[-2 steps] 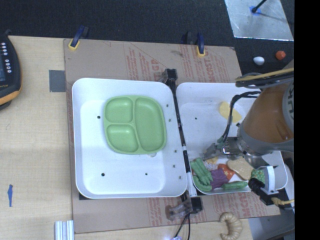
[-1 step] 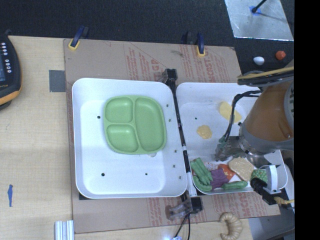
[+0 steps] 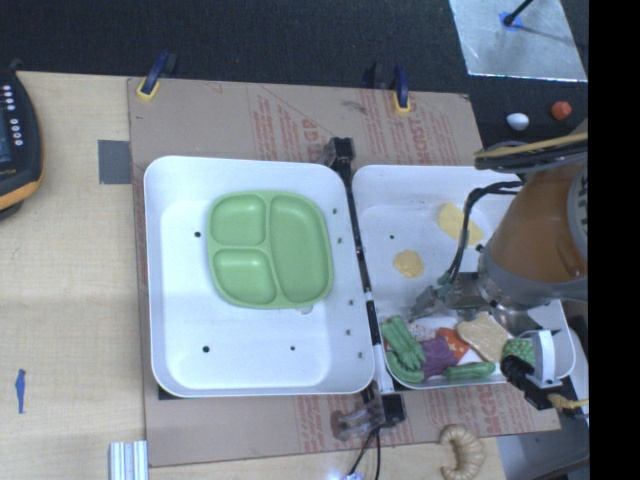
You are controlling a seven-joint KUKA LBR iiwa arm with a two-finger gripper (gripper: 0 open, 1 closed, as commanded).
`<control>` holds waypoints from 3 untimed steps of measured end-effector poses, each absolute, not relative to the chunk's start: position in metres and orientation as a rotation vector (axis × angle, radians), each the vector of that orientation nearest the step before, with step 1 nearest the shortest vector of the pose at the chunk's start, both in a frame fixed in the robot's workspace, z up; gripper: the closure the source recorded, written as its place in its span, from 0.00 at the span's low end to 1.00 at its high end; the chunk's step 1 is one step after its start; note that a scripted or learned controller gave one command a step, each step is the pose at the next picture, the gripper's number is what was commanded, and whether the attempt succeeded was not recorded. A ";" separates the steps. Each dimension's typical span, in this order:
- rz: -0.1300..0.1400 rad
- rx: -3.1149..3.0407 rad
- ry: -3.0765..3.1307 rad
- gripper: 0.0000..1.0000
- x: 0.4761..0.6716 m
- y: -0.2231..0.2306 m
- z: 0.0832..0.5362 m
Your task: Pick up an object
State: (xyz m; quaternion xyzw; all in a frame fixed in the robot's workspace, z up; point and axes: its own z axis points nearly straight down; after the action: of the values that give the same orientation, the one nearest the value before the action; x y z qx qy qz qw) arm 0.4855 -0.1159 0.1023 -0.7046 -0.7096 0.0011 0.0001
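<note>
Two shallow white bins side by side on a brown board, clamped at the far edge. In the left bin (image 3: pixel 180 268), a green divided plate (image 3: pixel 270 248) lying flat, a little far of the middle, three compartments facing up.

In the right bin (image 3: pixel 400 193), a cluster of small items crowded into the near corner: a green toy (image 3: pixel 403 342) at the left of the heap, a purple piece (image 3: pixel 437 352) just beside it, a green pod-shaped item (image 3: pixel 470 372) along the near wall, an orange-red bit (image 3: pixel 453 340) and a pale tan slice (image 3: pixel 483 336) touching one another. Farther back, well apart from the heap, two yellow pieces: a small round one (image 3: pixel 407 263) near the middle and a larger one (image 3: pixel 454 220) toward the far right.

Reaching in from the right, the grey arm with its orange band (image 3: pixel 535 233), bent low over the right bin. Gripper (image 3: pixel 440 300) hanging just above the far side of the heap, between the small yellow piece and the tan slice. Fingers dark and blurred against the clutter, possibly narrow; cannot tell for sure, and nothing visible between them.

Off the board, a tan curled thing (image 3: pixel 462 450) on the near bench.
</note>
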 end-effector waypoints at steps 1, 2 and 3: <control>-0.001 -2.218 -2.229 0.00 0.540 -0.141 0.095; -0.003 -2.219 -2.234 0.00 0.626 -0.182 0.093; -0.001 -2.215 -2.231 0.00 0.658 -0.205 0.093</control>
State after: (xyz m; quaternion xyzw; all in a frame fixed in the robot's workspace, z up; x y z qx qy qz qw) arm 0.6583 -0.2053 0.0930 -0.7045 -0.7097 -0.0002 -0.0013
